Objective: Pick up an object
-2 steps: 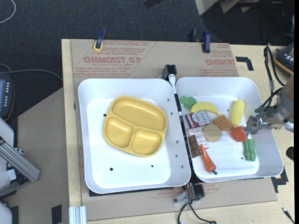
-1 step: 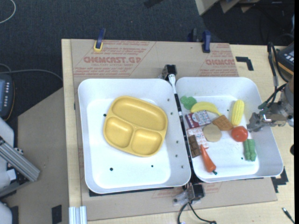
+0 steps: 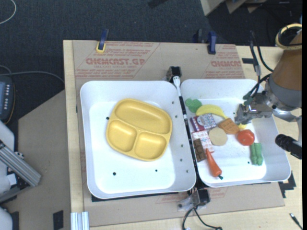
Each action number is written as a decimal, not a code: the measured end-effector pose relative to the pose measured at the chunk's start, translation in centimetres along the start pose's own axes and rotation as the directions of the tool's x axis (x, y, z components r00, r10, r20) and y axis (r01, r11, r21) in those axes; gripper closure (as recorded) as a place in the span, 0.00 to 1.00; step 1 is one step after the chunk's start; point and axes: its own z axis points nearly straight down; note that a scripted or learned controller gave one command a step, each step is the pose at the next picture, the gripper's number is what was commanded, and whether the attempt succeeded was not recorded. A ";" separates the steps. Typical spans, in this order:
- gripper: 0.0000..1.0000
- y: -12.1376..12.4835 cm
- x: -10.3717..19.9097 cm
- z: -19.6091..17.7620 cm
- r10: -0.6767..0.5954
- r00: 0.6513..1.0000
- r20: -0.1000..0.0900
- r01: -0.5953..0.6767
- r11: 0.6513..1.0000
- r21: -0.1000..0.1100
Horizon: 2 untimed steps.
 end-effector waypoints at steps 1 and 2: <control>1.00 3.0 4.9 -0.7 -0.001 1.000 -0.001 0.001 1.000 -0.001; 1.00 7.4 7.5 -0.2 0.001 1.000 0.000 -0.001 1.000 -0.002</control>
